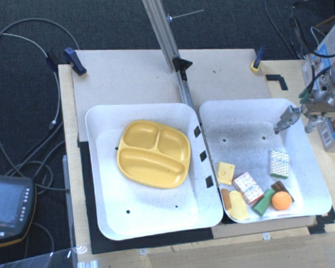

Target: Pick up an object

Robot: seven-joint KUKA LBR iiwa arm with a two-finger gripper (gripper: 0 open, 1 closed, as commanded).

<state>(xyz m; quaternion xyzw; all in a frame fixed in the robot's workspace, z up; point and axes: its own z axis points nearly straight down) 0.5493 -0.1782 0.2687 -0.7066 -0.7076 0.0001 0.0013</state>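
On the counter point(131, 76) sit two shallow white bins side by side. The left bin point(102, 162) carries a yellow compartment plate point(154, 154), lying flat with its three wells up, toward the bin's upper middle. The right bin point(239, 121) has its contents gathered along the near edge: a yellow cheese wedge point(226, 172) close to the divider between the bins, a small red-and-white carton point(248, 187) just beside it, a pale yellow piece point(238, 205) next to a narrow orange-brown stick point(225, 197) at the near left corner, a green block point(264, 202) tilted against an orange ball point(281, 201), a dark brown piece point(280, 187) touching the ball's far side, and a green-and-white patterned packet point(279, 163) set a little apart toward the right wall. The pincer point(299, 120) hangs over the far right corner of the right bin, well apart from the cluster of objects; its two fingers look spread, with one grey finger point(285, 119) angled down to the left, and nothing sits between them.
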